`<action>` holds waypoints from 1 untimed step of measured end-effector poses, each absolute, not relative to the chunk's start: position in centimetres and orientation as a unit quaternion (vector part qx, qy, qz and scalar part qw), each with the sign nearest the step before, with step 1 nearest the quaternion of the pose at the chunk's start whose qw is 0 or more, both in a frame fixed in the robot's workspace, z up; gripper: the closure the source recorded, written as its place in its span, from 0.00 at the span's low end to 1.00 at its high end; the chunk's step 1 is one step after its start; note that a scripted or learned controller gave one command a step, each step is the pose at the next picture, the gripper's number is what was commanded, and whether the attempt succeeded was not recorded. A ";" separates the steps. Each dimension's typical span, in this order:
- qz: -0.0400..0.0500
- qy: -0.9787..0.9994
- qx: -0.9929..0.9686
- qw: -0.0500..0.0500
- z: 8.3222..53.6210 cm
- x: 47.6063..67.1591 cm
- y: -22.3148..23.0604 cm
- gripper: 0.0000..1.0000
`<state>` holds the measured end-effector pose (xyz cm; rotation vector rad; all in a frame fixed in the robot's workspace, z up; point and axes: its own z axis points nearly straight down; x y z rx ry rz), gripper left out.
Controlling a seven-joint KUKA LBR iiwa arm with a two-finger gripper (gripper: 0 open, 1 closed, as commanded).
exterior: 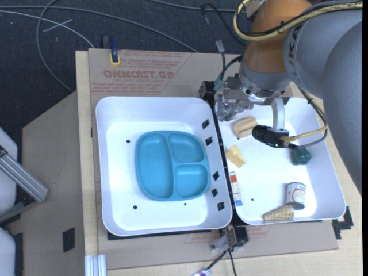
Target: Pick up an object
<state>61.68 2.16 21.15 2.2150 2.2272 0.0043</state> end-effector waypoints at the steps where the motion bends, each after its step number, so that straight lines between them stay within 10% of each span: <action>1: 0.001 0.709 0.705 0.000 20.9 62.1 8.2 1.00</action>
